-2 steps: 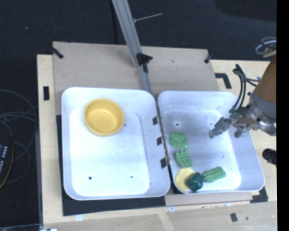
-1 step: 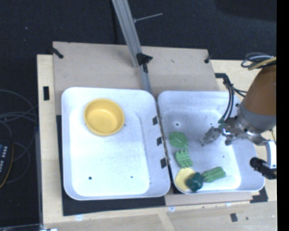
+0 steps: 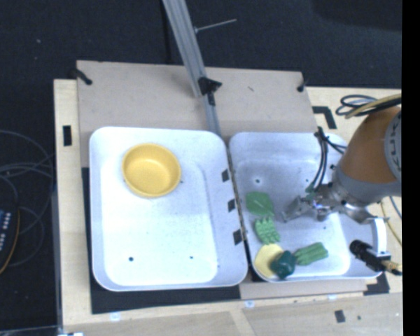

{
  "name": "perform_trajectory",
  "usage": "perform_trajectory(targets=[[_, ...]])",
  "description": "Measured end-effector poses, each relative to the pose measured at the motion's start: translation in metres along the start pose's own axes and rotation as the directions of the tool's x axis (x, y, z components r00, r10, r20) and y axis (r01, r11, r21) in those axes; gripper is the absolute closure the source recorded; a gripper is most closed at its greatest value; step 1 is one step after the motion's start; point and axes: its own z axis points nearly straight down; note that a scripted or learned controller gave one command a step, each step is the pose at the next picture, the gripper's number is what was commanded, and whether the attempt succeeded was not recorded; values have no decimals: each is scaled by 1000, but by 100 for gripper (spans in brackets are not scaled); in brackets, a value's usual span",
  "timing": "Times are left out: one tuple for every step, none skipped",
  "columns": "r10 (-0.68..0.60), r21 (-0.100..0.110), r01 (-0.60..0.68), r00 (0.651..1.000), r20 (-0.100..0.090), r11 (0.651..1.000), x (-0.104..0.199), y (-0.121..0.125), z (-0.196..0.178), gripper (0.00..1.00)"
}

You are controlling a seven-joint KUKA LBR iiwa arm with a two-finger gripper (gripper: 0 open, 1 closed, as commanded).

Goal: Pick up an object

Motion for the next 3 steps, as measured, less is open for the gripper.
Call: perform_trajectory(targets=[[0,-6,0,1000,-1,1000,0,2,-13,100],[-1,-9,1,1000,1,1000,0,4,-55,100],[-1,-11,1,1000,2,1000,0,4,-118,100]])
